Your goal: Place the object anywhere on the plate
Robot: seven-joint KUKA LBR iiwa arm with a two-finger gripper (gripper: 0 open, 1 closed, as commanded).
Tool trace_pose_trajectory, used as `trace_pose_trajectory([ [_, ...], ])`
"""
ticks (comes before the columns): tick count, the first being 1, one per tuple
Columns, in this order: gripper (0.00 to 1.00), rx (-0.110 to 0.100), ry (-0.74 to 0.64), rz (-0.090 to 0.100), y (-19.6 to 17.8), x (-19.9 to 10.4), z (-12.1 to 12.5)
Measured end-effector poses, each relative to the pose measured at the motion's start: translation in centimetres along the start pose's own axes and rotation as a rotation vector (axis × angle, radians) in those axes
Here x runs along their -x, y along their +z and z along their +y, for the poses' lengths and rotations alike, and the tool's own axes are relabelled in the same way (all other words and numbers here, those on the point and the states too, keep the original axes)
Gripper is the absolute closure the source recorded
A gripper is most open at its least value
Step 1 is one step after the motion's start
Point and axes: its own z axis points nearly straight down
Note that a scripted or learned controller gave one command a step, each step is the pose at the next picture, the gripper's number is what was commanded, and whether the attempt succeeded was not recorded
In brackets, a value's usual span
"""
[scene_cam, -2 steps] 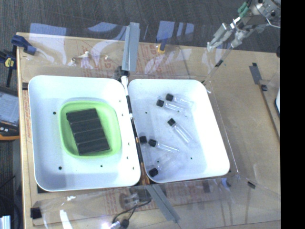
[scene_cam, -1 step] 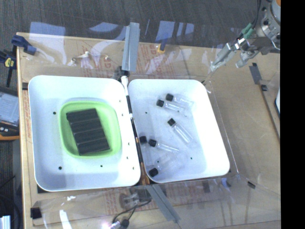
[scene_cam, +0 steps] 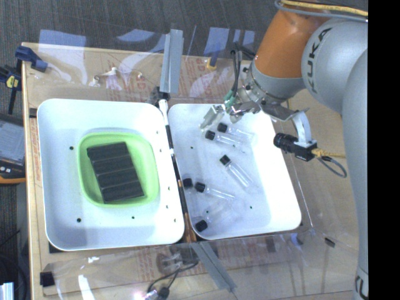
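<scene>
Lower edge of frame: the bench (scene_cam: 262,261), bare board under clear sheeting.

Two white bins, side by side. The right bin (scene_cam: 284,211) holds the loose stock: clear vials with black caps, six caps counted.
- One vial (scene_cam: 201,224) is in the lower-left corner.
- One cap (scene_cam: 187,183) is against the left wall; whether it has a body, can't tell.
- One vial (scene_cam: 212,191) lies just beside that cap.
- One vial (scene_cam: 232,168) lies mid-bin on a slant.
- Two vials (scene_cam: 225,136) lie close together in the upper part.

All lie flat and scattered, so they look dumped as pick stock rather than arranged.

The left bin (scene_cam: 56,217) holds one green plate (scene_cam: 84,167), roughly centred so a drop has margin on all sides. One dark ribbed block (scene_cam: 115,171) sits on the plate, fully inside the rim.

Task object, as a judgement: probably one of the vials, all of them in the right bin and none on the plate.

Further up, the gripper (scene_cam: 217,114) hangs at the right bin's upper-left, just above the paired vials and likely lined up for a pick there. Whether it is wide, narrow or holding anything, can't tell. No vial is visibly in it, so the placing isn't done.

One arm (scene_cam: 325,49), upper right of frame, grey with an orange band.
</scene>
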Motion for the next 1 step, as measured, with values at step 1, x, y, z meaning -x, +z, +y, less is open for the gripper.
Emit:
trace_pose_trajectory([
  [1, 0.00, 0.004, -0.207, -0.003, 2.10, 8.38, -2.19],
])
